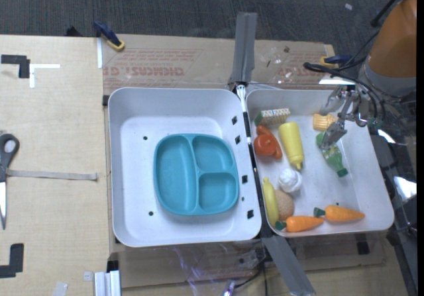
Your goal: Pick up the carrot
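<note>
Carrots, two of them, lay near the front wall of the right white bin (371, 175): one orange plastic carrot with a green stub (303, 223) beside a second of the same make (341, 214), their ends close together. Neither was touched. Just beside the first carrot sat a tan rounded toy (284, 204) and a yellow banana-shaped piece (269, 199), crowding it. Further back lay a yellow plastic bottle (291, 144) and a red toy (266, 144). The metal claw (333, 132) hung near the bin's back right, over a clear green-tipped item (333, 155), well apart from both carrots. Its fingers seemed slightly apart with nothing between them, though glare made that uncertain. The step appeared to be the approach. The next move would call for travelling forward and descending over the freer right-hand carrot, fingers set across its body.
</note>
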You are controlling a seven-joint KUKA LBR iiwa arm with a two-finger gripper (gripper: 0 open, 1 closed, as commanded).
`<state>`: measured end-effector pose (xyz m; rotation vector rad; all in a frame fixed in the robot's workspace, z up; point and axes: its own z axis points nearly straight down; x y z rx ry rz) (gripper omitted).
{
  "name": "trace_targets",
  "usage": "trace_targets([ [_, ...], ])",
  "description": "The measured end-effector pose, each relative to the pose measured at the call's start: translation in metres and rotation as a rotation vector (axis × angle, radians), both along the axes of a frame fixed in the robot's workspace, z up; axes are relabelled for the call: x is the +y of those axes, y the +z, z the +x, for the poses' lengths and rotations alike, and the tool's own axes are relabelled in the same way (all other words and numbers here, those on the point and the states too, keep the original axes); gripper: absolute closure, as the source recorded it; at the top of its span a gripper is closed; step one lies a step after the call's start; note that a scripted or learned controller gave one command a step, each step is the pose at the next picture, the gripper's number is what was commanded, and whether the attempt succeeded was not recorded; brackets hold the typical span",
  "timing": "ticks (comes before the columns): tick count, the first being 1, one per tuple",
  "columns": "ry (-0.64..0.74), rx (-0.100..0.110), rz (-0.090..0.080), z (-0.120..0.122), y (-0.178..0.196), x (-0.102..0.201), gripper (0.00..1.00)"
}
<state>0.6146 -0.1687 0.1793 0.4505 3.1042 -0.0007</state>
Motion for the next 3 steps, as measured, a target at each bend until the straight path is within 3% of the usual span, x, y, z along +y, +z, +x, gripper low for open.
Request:
trace_targets([
  [1, 0.024, -0.003, -0.001, 0.04, -0.071, -0.028, 0.0],
  [2, 0.05, -0.003, -0.001, 0.039, -0.018, 0.005, 0.0],
  [3, -0.391, 0.0, 0.001, 0.04, -0.08, -0.021, 0.0],
])
